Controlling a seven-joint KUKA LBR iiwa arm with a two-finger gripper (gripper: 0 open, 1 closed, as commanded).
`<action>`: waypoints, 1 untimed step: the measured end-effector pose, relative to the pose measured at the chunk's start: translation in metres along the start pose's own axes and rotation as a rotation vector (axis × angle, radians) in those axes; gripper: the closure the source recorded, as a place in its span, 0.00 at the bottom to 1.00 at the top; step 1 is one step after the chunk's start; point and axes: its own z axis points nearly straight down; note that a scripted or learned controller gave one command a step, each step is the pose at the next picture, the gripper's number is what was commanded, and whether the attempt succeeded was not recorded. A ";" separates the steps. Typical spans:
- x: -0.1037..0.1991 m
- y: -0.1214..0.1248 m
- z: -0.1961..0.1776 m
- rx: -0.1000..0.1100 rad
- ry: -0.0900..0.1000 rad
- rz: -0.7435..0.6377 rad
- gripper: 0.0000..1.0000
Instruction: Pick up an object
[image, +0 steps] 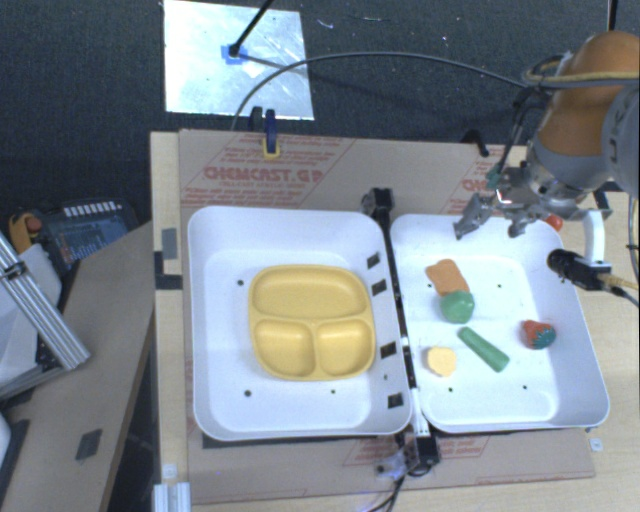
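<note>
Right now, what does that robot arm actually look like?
The arm is bulky and rounded, grey with an orange band near the top. Below it sits a small metal gripper with two thin dark fingers, a red spot and a greenish light. Thin cables run alongside.

- We read "CHEMCAST GP" in red letters, upside down, on the brown board (300, 165) under the bins, near its far edge.
- We see more red print at the board's right far corner and near edge, too small to read.
</note>
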 end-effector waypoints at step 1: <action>-0.001 0.002 0.041 0.000 0.000 0.003 0.00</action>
